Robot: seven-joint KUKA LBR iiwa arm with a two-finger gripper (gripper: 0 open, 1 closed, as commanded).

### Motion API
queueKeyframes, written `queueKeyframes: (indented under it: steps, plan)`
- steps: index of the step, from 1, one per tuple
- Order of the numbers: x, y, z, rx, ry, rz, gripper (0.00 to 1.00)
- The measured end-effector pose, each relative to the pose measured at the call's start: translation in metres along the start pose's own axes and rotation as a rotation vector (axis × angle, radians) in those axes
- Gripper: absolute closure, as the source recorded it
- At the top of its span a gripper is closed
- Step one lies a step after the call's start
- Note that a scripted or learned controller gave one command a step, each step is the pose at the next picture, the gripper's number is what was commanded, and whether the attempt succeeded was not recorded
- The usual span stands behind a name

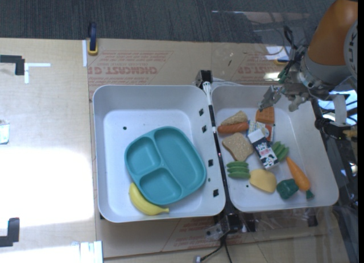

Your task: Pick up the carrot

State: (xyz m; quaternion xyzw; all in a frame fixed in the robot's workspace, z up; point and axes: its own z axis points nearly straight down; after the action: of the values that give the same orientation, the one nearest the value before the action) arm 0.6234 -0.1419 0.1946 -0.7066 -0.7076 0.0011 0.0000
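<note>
Over the right bin (327,199), the gripper (278,98) hangs near the back wall; can't tell its state. Carrot (298,174) lies at the front right of that bin, w/ green pepper (287,188) touching its lower end. Prob. light, stiff, slick plastic: grab mid-body, across the narrow width.

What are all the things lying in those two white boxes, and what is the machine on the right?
Bins: two, white, side by side on the bench.
Divided plate: one, teal, in the left bin.
Banana: one, yellow, left bin, beside the plate's near edge.
Carrot: one, orange with green top, right bin, near its right wall.
Bread slices: two, tan, right bin.
Small carton: one, white with black, right bin's middle.
Other toy foods: green, yellow and orange pieces in the right bin.
Arm: one, grey and orange, upper right.
Pincer: one, over the right bin's far side.
</note>
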Motion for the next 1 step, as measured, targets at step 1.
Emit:
queueKeyframes:
  steps: [1]
  plan:
    - [-0.0262,-0.1302,-0.0099,0.0,0.0,0.101,0.0]
